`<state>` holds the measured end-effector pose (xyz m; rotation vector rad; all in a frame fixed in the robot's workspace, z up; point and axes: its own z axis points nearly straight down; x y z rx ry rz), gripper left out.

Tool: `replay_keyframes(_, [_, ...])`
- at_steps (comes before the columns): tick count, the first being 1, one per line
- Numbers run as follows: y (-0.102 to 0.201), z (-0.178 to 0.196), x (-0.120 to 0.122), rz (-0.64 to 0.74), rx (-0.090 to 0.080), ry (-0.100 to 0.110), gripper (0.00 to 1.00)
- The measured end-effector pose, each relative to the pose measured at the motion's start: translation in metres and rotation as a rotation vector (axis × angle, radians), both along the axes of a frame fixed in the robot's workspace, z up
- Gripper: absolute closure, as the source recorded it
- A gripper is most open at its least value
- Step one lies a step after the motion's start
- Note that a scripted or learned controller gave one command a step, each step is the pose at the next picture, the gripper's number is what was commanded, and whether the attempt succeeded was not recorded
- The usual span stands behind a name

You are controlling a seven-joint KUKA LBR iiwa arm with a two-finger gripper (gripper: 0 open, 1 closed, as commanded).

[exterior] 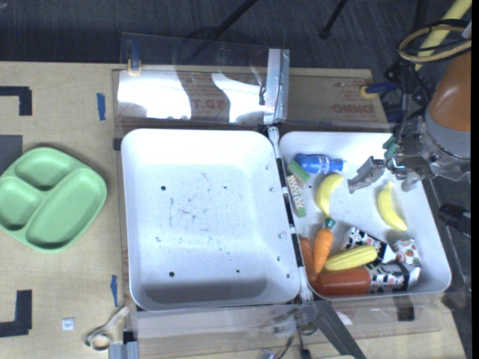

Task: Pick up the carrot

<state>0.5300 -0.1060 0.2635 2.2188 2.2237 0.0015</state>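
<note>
Carrot [322, 250] lies at six o'clock in the right bin [438, 271], beside the corn cob [350, 258]. At twelve o'clock sit a blue bottle [317, 163] and two bananas [328, 192]. Gripper [364, 176] jaws hover wide, holding nothing.

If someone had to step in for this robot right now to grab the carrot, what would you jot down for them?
End effector: above the right bin, upper part, nothing seen between its fingers; open or shut unclear.
Carrot: lying in the right bin near its left wall, beside the corn cob and above the red sausage-like toy.
Done: nothing yet; carrot not lifted.
Left: move down and left to the carrot, grip it, lift it.
</note>
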Motion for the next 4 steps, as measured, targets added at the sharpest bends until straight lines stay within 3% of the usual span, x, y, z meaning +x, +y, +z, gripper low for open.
replay_keyframes(1, [-0.022,-0.046,-0.018,0.236,0.001,0.001,0.0])
replay_keyframes(2, [0.038,-0.079,-0.026,0.454,0.001,0.001,0.0])
replay_keyframes(3, [0.002,-0.177,-0.013,0.486,-0.003,-0.007,0.0])
replay_keyframes(4, [0.004,-0.129,-0.024,0.676,-0.002,-0.003,0.0])
